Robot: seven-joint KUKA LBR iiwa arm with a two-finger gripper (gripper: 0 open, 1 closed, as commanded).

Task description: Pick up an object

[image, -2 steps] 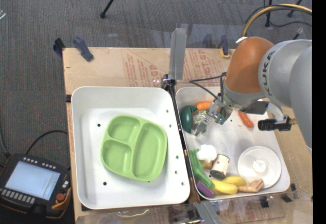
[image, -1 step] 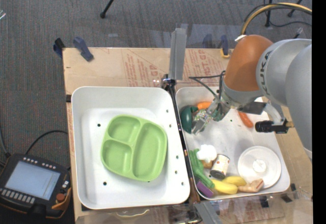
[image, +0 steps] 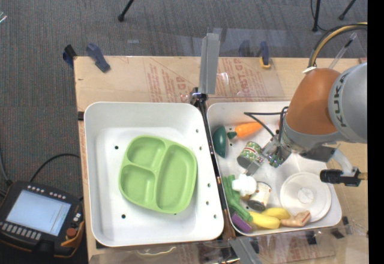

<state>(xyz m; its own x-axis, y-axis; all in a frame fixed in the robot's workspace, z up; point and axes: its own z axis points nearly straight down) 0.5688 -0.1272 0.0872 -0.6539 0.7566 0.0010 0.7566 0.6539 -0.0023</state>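
My gripper [image: 268, 155] is low in the right bin [image: 336, 206], under the orange band of the arm [image: 312, 102]. A small can with a green label [image: 250, 154] lies tilted right at its left side, touching or nearly touching it. An orange carrot [image: 248, 130] and a dark green avocado-like piece [image: 219, 140] lie farther back and left. In front are a white lump [image: 243, 184], a yellow banana [image: 269, 218], a purple piece [image: 242, 221] and a tan piece [image: 297, 218].
A round white lid or plate [image: 306, 195] rests at the right bin's front right. The left bin [image: 102, 131] holds a green divided plate [image: 159, 174]. A green pod [image: 231, 195] lies along the right bin's left wall. A black cable [image: 261, 117] loops behind the gripper.
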